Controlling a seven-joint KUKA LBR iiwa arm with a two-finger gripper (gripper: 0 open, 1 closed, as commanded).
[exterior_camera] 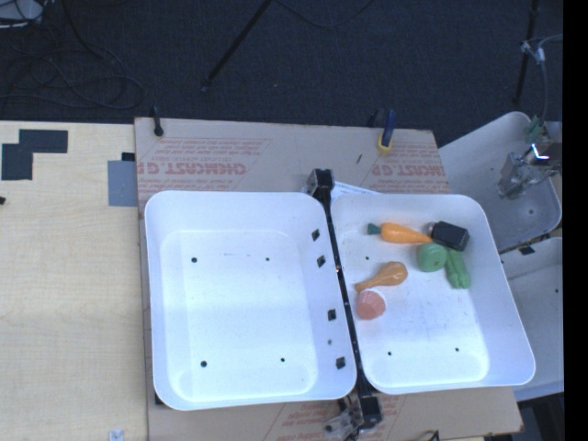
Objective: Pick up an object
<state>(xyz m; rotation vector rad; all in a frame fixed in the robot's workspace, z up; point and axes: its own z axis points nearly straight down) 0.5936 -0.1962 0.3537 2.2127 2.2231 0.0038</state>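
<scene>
The right white bin (441, 356) holds several small objects in its far half. An orange carrot with a green tip (401, 233) lies near the far wall. A black block (450, 236) sits to its right. Just below the block are a round green piece (430, 258) and a longer green piece (457, 272), touching each other. A yellow-orange pear-shaped object (386, 277) lies toward the bin's left side, and a pink round object (370, 307) sits just in front of it. The left white bin (239, 375) stands beside it.
Both bins rest on a cardboard sheet (276, 159) held by a black clamp (157, 123) and a blue-yellow clamp (387, 130). A black divider strip (333, 274) runs between the bins. A light wooden bench (64, 292) lies left, a grey plate with metal fittings (524, 177) right.
</scene>
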